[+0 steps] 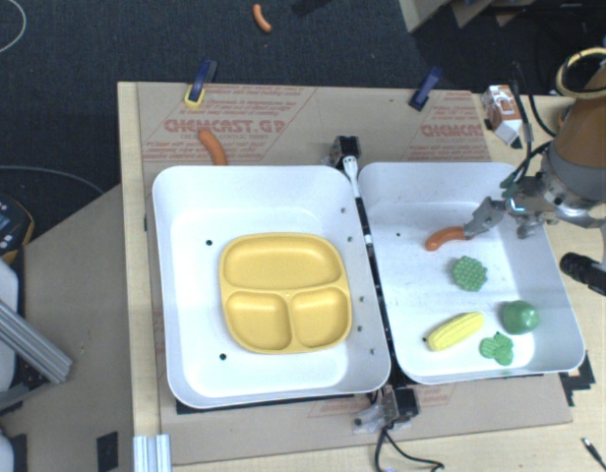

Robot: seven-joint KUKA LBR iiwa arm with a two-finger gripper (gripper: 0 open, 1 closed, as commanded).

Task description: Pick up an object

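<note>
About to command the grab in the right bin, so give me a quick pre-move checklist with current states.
1. Target in reach: orange sausage lies in the right bin, just left of the gripper - ok.
2. Sausage between the jaws: cannot tell.
3. Space around target: green bumpy piece sits below it, apart - ok.
4. Other items clear of the arm's path: yellow corn, green ball and leafy green piece lie near the front wall - ok.
5. Drop spot: yellow divided plate sits flat in the left bin - ok.

An orange sausage (444, 237) lies flat in the right bin (401, 264), seemingly touching the jaws.
</note>
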